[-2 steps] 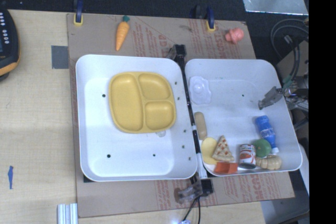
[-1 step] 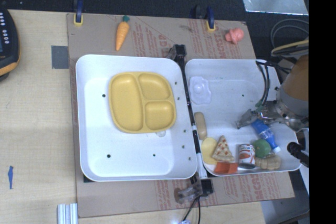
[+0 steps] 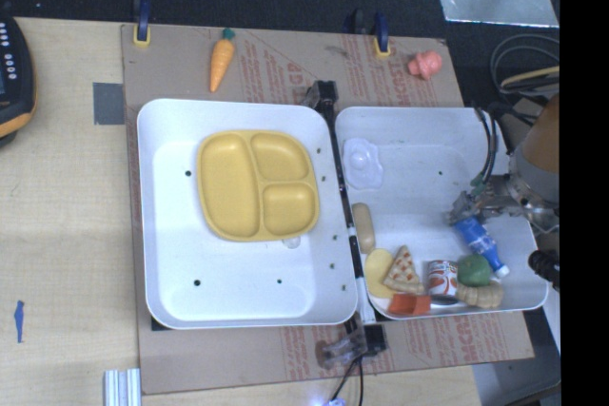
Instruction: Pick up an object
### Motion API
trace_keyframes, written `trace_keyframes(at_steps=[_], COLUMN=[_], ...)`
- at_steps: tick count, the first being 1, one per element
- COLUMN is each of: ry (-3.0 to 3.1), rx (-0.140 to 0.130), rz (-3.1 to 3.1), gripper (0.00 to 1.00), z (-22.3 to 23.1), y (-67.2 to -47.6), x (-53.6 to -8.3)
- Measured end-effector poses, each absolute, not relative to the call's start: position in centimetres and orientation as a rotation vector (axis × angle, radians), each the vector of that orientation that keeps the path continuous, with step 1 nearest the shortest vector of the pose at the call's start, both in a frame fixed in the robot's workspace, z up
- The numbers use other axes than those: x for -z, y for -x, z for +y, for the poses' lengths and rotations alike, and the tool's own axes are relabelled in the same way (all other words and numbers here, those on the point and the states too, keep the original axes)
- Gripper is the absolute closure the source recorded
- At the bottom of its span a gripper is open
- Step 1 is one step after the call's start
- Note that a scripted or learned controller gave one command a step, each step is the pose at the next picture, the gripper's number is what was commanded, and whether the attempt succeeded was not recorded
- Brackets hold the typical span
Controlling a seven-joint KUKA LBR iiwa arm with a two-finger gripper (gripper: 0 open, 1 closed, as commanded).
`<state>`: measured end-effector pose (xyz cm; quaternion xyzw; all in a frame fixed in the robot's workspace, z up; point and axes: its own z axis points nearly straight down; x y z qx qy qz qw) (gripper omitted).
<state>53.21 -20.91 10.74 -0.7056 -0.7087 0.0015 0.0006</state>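
Note:
My gripper [image 3: 474,207] hangs low over the right side of the right bin [image 3: 419,133], at the end of the grey arm [image 3: 535,157] that comes in from the right. Directly below it lies a blue bottle [image 3: 480,245], its upper end touching or just under the gripper. Along the bin's front edge lie a green object [image 3: 473,270], a red and white can [image 3: 441,280], a pizza slice [image 3: 403,270], a yellow piece [image 3: 378,267], a red block [image 3: 409,304] and a tan piece [image 3: 481,297]. A beige cylinder [image 3: 363,225] rests by the left wall.
A clear plastic piece [image 3: 362,162] lies at the right bin's back left. The left bin [image 3: 238,299] holds a yellow divided plate [image 3: 258,183]. On the board behind the bins are a toy carrot [image 3: 221,62] and a pink object [image 3: 425,64].

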Motion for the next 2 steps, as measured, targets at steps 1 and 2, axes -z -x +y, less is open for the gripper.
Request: trace_keyframes(at_steps=[1, 2], ry=[2.211, 2.209], rx=[0.007, 0.009], rz=[-2.236, -2.237], gripper=[1.0, 1.0], z=[-14.9, -5.7], y=[-60.5, -60.9], x=[-13.1, -21.5])
